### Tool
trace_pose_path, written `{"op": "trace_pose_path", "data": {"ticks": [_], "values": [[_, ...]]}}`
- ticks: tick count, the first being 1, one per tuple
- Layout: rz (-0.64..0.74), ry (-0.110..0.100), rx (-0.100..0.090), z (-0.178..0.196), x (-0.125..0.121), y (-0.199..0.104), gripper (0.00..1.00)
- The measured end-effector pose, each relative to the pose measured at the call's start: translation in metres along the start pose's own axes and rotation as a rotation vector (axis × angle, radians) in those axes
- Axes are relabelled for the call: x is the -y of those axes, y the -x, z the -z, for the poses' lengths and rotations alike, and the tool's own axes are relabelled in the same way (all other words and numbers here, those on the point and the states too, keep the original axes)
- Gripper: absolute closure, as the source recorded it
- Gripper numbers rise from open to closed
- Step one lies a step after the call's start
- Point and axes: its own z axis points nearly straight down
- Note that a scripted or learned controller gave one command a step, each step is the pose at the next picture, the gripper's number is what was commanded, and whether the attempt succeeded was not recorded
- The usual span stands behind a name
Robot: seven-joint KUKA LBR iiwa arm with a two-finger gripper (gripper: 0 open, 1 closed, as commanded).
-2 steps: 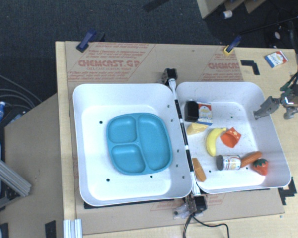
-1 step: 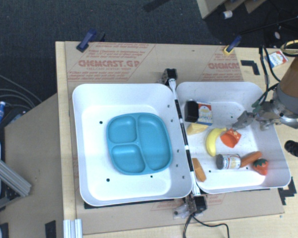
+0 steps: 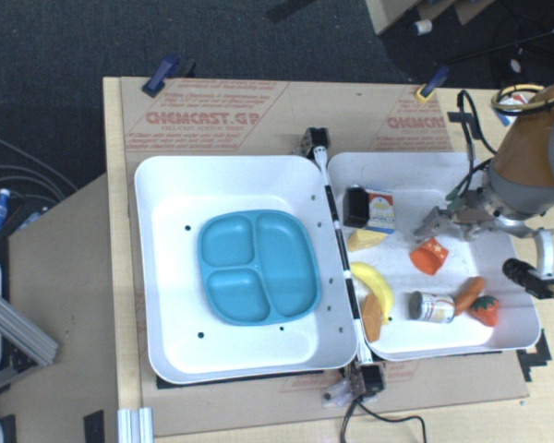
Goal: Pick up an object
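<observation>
Hand low over the right bin, near its middle; finger spread impossible to tell, nothing seen held. Orange block just below the hand, apart from it. Banana by the bin's left wall, small jar and carrot toward the front. Left bin holds a blue divided plate.

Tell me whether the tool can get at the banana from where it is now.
Probably yes. The banana lies uncovered at the right bin's left side, with nothing stacked on it. The tool hangs over the same bin, nearer the orange block, so it would need to move across toward the divider first.
</observation>
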Motion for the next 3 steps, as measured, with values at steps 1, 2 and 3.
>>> {"op": "trace_pose_path", "data": {"ticks": [1, 2, 3], "values": [[0.001, 0.002, -0.001, 0.001, -0.061, -0.054, 0.00], [-0.008, 0.012, 0.020, 0.004, -0.041, -0.076, 0.00], [-0.010, 0.015, 0.026, 0.005, -0.062, -0.084, 0.00]]}}
